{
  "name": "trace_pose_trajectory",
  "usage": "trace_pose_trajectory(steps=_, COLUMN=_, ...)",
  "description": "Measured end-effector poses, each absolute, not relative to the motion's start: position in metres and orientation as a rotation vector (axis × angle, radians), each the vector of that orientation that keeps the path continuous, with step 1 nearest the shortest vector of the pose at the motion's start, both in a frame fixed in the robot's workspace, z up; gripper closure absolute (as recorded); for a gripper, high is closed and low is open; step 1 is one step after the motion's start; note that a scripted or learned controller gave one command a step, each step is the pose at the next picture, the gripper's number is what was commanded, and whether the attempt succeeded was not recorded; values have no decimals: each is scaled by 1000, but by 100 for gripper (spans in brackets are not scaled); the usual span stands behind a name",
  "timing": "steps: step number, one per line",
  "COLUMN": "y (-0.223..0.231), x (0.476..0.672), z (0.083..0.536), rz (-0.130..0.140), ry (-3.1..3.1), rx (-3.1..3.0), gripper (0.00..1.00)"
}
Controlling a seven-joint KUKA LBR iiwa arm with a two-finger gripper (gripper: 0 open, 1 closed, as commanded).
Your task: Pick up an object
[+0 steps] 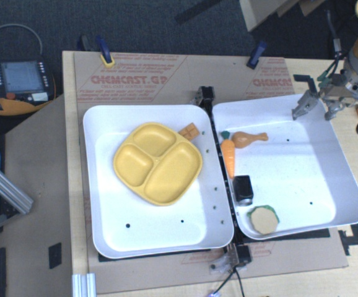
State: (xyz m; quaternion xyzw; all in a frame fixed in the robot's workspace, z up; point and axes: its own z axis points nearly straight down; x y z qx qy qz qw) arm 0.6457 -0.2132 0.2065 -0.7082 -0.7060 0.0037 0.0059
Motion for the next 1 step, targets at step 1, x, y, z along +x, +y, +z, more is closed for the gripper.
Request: trace_pose_trajectory(steps=1, y=-213, x=649, z=215, rz=0, ry=-2222, rx=-2221, gripper=0)
